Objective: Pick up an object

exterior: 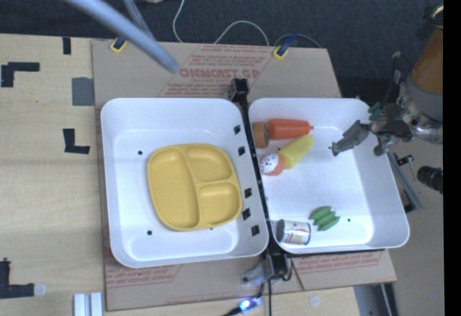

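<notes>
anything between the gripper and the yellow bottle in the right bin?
Nothing visible. The gripper sits over the right bin, and bare white floor lies between it and the yellow bottle. The carrot lies just behind the bottle.

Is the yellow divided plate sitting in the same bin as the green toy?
No, the yellow divided plate lies in the left bin, while the green toy lies in the right bin.

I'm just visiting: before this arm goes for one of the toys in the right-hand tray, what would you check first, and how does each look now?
1. Gripper over the right bin: ok, near its upper right.
2. Nothing held: ok.
3. Fingers open: cannot tell.
4. Orange carrot and yellow piece touch: not ok for a clean grab.
5. Green piece lies alone: ok.
6. Can against the lower left wall: not ok.
</notes>
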Robot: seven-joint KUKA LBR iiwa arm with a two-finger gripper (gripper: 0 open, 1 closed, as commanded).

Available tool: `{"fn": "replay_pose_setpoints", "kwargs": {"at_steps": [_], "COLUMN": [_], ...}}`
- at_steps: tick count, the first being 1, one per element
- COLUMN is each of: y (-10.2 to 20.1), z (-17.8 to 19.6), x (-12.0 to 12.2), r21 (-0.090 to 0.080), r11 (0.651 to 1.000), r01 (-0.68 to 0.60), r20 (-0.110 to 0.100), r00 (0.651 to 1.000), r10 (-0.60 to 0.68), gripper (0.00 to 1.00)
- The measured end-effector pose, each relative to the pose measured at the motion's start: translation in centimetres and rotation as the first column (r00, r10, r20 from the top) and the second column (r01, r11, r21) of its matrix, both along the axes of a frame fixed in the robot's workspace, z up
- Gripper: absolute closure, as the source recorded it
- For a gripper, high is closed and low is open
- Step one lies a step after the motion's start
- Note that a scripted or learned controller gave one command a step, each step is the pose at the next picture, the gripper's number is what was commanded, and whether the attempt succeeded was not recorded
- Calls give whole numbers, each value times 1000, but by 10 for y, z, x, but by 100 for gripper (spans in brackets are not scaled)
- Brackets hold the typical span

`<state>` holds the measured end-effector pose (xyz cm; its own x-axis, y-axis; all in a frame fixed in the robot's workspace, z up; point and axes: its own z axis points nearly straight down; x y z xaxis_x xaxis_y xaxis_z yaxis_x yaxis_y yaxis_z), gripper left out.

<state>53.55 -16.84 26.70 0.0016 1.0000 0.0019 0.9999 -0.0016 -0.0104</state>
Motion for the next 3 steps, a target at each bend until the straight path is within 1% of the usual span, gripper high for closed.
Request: {"fn": "replay_pose_setpoints", "kwargs": {"at_steps": [1,2,3], "y": [0,2,6], "z": [4,-60,-104], "x": [2,2,1], "r21": [-2,0,-1], "r11": [1000,1000,1000], "r01": [-3,-2,-3], "r20": [9,2,4], "r00": [1000,1000,1000], "r10": [3,2,3], "gripper": [0,0,0]}}
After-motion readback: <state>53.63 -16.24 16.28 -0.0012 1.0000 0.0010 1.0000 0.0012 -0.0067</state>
